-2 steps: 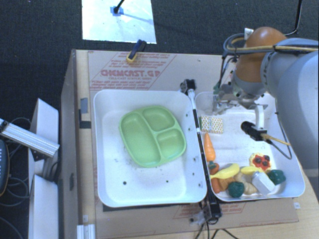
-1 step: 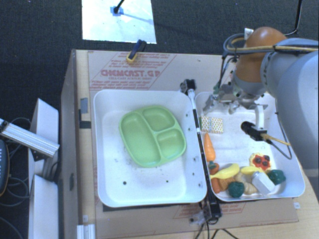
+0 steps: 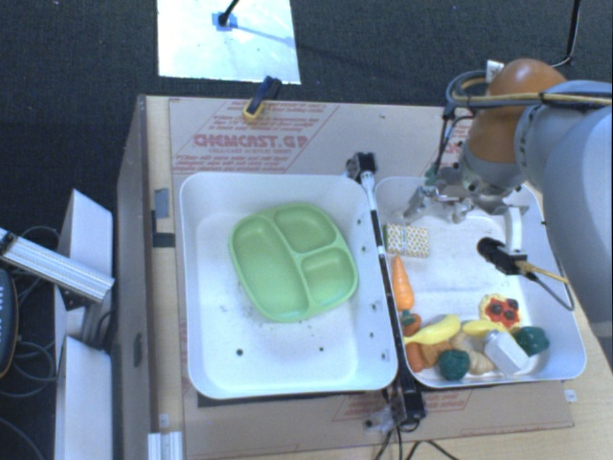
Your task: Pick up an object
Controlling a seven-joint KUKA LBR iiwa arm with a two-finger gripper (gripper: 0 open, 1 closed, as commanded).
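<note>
1. Toy food is heaped along the near edge of the right bin (image 3: 452, 281): a dark green broccoli (image 3: 454, 363), a yellow banana (image 3: 433, 331), a white block (image 3: 507, 350) and a second green piece (image 3: 530, 339), all touching or just beside one another.
2. An orange carrot (image 3: 403, 283) is laid along the left wall of that bin, and a checkered pad (image 3: 408, 241) is seen beyond it, toward the far left corner, apart from the heap.
3. A green divided plate (image 3: 293, 261) is set alone in the middle of the left bin (image 3: 220, 338).
4. The gripper (image 3: 442, 206) is hung over the far edge of the right bin, near the checkered pad and to its right. Whether it is released or clenched cannot be told, and nothing is seen held in it.
5. The checkered pad is judged the likeliest target, being closest and free of neighbours. It is expected to be light, thin and perhaps soft, so it should be pinched across its short sides, with the descent carried down to the bin floor.
6. The rounded plastic pieces in the heap are judged stiff and slippery, and a grasp there could be spoiled by crowding.
</note>
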